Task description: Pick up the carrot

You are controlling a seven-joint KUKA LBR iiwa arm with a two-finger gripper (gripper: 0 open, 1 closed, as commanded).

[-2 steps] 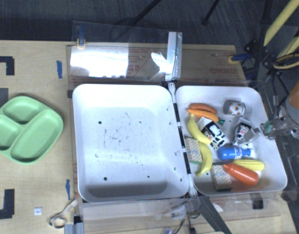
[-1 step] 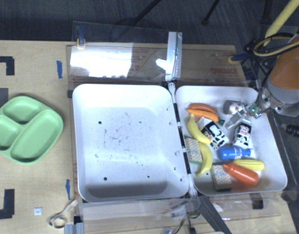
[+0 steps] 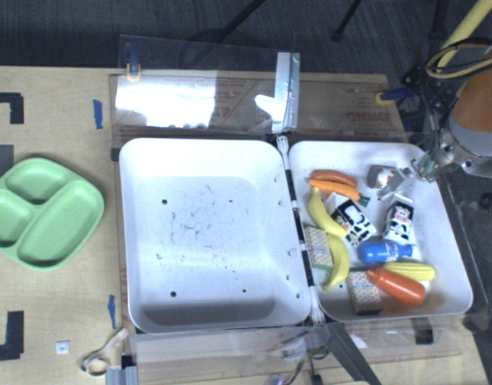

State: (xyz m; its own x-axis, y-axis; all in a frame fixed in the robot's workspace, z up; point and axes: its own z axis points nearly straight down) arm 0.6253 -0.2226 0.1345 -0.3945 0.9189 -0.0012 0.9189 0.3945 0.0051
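The carrot, an orange-red tapered piece, lies in the right bin near its front right corner. Its thin end points left, and a yellow piece lies just behind it. My gripper hangs over the far right corner of the same bin, well behind the carrot and apart from it. Nothing can be seen held in it. The grey arm with its orange band comes in from the right edge.
The right bin also holds a banana, a blue bottle, small black-and-white cartons, an orange-and-red piece and a grey metallic object. The left bin sits alongside. A green divided plate rests on the bench at far left.
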